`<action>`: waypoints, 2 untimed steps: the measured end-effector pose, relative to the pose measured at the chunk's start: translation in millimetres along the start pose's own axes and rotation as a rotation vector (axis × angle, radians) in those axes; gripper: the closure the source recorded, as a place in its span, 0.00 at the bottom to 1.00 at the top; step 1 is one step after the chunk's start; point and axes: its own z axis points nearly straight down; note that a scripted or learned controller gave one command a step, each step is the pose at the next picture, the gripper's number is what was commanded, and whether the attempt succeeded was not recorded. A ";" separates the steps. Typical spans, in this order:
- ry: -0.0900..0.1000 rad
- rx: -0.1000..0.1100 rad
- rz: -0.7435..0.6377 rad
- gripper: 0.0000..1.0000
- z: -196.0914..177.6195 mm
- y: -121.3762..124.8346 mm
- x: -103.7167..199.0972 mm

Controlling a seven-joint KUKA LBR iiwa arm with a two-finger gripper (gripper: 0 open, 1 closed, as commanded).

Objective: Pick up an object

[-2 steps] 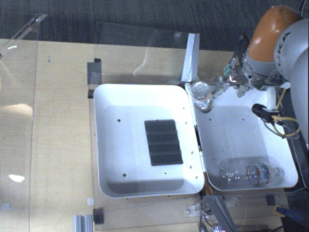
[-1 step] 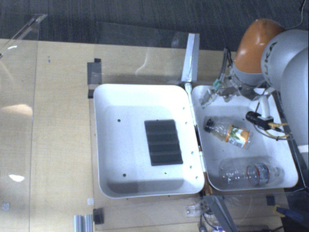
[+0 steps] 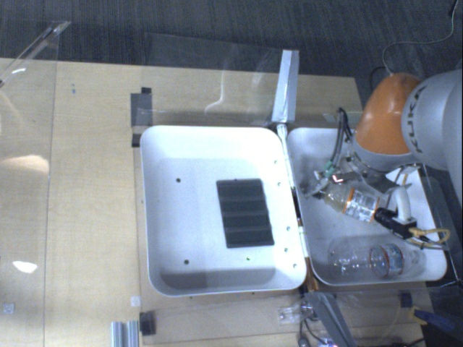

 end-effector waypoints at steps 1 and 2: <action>-0.001 -0.009 -0.002 1.00 -12.1 3.9 1.3; 0.000 0.004 0.059 1.00 -96.5 69.0 3.2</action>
